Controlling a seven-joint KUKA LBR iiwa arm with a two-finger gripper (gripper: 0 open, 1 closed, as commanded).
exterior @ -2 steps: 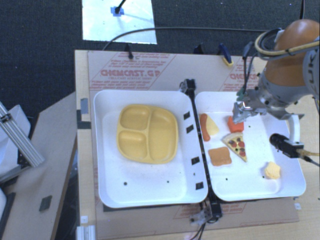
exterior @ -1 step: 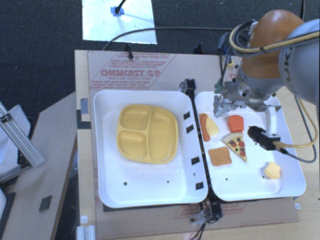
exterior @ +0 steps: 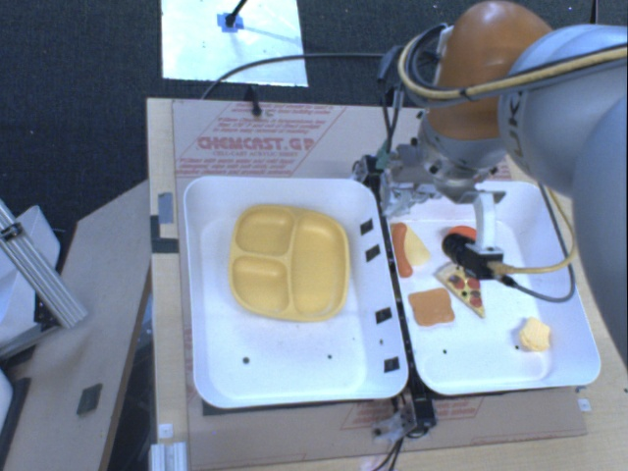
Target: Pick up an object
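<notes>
On the left, a white bin (exterior: 294,361) holds a yellow divided plate (exterior: 290,261), lying flat. Right bin (exterior: 491,361): hand (exterior: 400,197) sits over its top-left corner by the divider. Can't tell how far open it is or whether it grips anything. Just below it, an orange sausage (exterior: 399,250) touches a pale cheese wedge (exterior: 419,249). Further right are a toast square (exterior: 432,307), pizza slice (exterior: 463,288) and yellow lump (exterior: 535,336).

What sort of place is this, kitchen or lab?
Probably a robotics lab bench: a grey arm over the right bin, a yellow divided plate in the left bin, toy-looking food such as the pizza slice.
</notes>
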